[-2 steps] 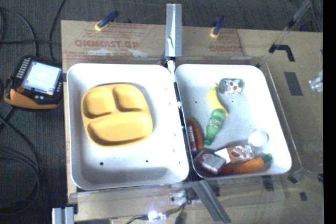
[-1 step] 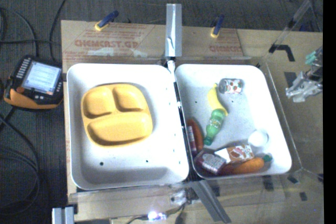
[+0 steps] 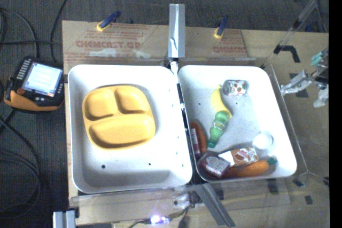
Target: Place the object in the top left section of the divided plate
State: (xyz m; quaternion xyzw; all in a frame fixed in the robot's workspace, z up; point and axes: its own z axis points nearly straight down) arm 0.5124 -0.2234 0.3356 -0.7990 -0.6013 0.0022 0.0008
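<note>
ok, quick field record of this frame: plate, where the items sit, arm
plate: yellow divided plate, left bin, all three sections bare
right bin: banana, green bottle, small can, white ball, carrot, packets along the lower edge
arm: end effector at right edge, outside the bins
task state: nothing placed yet
</note>
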